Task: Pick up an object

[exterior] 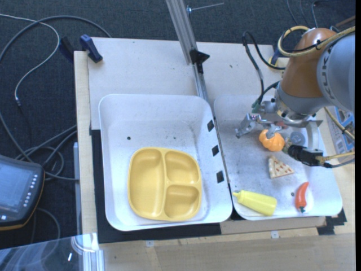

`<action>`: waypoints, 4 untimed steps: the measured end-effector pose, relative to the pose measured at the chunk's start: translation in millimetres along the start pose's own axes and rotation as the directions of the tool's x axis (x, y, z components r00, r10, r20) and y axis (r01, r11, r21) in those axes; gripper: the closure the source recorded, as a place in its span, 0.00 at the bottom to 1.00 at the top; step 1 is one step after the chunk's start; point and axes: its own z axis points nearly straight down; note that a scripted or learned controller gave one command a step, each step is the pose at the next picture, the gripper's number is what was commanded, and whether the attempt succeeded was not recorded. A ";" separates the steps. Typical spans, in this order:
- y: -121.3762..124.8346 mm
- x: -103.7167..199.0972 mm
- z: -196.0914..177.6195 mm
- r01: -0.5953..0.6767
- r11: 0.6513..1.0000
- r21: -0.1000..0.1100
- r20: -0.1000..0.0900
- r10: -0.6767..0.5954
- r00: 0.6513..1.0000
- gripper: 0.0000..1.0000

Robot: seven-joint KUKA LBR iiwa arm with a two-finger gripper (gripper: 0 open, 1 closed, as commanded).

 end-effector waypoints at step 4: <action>-3.9 11.8 -66.1 0.000 1.000 -0.014 0.002 0.000 1.000 1.00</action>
